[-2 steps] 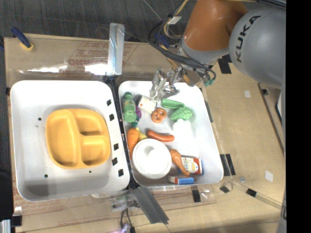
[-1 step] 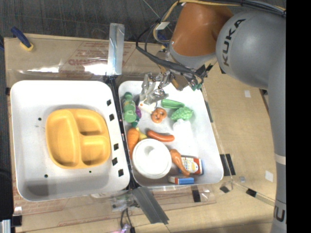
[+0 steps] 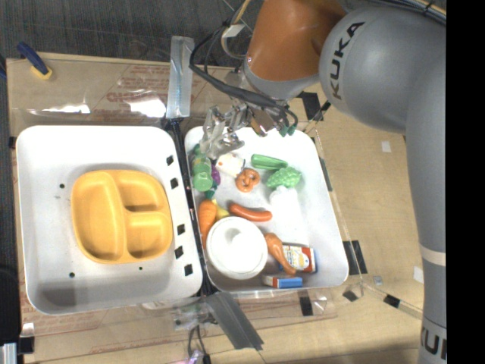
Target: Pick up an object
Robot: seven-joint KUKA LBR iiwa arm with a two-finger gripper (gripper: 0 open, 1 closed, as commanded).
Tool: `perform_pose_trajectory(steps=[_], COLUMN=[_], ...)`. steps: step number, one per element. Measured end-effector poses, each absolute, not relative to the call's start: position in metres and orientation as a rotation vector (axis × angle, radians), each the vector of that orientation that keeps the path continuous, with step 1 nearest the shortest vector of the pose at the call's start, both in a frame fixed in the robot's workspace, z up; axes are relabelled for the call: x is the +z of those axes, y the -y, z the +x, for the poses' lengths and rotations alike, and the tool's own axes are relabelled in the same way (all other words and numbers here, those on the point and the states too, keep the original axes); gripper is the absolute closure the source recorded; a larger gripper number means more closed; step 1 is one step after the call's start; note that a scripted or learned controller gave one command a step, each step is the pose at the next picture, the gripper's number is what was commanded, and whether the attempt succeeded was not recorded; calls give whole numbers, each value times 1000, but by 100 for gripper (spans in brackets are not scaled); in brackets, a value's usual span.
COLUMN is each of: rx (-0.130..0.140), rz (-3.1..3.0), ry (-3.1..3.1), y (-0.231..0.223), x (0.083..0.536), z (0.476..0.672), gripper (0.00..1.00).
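My gripper (image 3: 220, 133) hangs over the far left corner of the right bin (image 3: 322, 203), its metal fingers pointing down just above a white piece (image 3: 229, 163) and a green and purple toy (image 3: 203, 174). Nothing is visibly between the fingers. Below them lie a small orange pumpkin face (image 3: 247, 179), a green pepper (image 3: 268, 161), a broccoli (image 3: 283, 178), a sausage (image 3: 250, 213), a carrot (image 3: 207, 217), a white bowl (image 3: 236, 246), a ketchup bottle (image 3: 292, 256) and a small blue and orange box (image 3: 283, 281).
The left bin (image 3: 45, 158) holds a yellow divided plate (image 3: 121, 214). The grey arm and its orange band (image 3: 292, 32) loom over the bench's far right. Black cables (image 3: 208, 67) loop by the wrist. A blue clip (image 3: 34, 61) lies at the far left.
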State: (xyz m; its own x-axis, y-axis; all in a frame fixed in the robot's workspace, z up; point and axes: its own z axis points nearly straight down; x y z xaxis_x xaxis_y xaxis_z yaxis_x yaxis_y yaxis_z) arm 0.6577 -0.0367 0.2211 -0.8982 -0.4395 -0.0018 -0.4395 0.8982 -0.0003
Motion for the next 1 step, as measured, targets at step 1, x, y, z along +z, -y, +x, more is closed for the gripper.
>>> perform_pose_trajectory(steps=[1], rx=[-3], rz=[-428], ry=[-3109], y=[112], x=[280], z=[658], gripper=[100])
